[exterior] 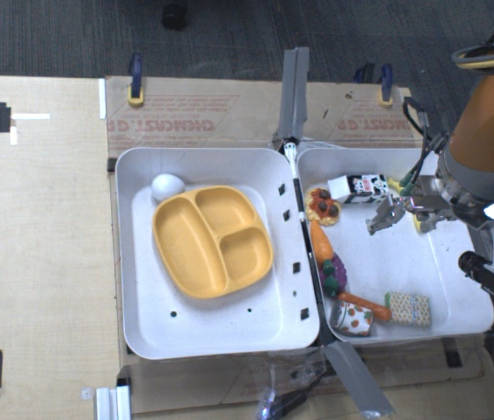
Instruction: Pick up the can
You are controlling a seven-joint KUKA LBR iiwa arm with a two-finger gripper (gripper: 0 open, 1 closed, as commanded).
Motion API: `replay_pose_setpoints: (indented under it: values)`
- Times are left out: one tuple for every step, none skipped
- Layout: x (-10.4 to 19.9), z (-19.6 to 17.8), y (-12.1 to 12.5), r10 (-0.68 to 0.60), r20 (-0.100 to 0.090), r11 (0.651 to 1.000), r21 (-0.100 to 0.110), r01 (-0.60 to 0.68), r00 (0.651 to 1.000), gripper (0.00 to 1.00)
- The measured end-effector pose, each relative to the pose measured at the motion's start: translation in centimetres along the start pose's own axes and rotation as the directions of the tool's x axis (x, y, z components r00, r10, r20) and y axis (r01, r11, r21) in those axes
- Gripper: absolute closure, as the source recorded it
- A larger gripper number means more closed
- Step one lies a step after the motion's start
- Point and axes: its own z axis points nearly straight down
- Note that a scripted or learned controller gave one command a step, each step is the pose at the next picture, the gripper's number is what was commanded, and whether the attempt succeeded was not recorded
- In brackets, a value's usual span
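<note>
Can (352, 319) is in the right bin (456, 322), in the corner where the front wall meets the divider wall shared with the left bin (142, 322). It's tight against both walls, or close to it.

Tool (401, 220) hangs over the middle of the right bin, toward its back half. Can't tell from this angle if it's released or clenched. Nothing visibly in it.

Key relation: the can lies from the tool toward the front wall and a bit toward the divider. That makes a diagonal run across the bin, mostly front-ward. The two are well apart, with bare bin floor under the tool.

Can pose: looks tipped or lying, not cleanly upright. A pale end faces roughly up and toward the divider, with a red-marked body behind it. My read is the long axis runs roughly along the front wall, but it's small and foreshortened, so low confidence.

Clutter around it:
- Orange carrot (365, 304) lies just beside the can on its back side, touching or nearly so, and slants toward the patterned box (408, 309).
- The box is near the can, further along the front wall.
- Purple grapes (334, 274) sit against the divider, just behind the can.

Judgement: corner walls block two sides and the carrot blocks a third. The likely clean approach is straight down, closing across the short axis. Main risk is catching the carrot or the wall.
</note>
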Motion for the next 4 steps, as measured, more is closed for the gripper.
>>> replay_pose_setpoints:
  values:
    - [1.1,4.4,5.5,-0.034,0.001,0.999,-0.001,0.034,0.999,0.0]
    - [-1.2,12.8,3.7,0.151,0.0,0.989,0.001,-0.151,0.989,0.0]
    - [-4.2,12.7,10.6,0.185,0.001,0.983,0.0,-0.185,0.983,0.0]
    - [-6.7,13.2,12.2,0.328,-0.009,0.942,0.076,-0.327,0.945,0.0]
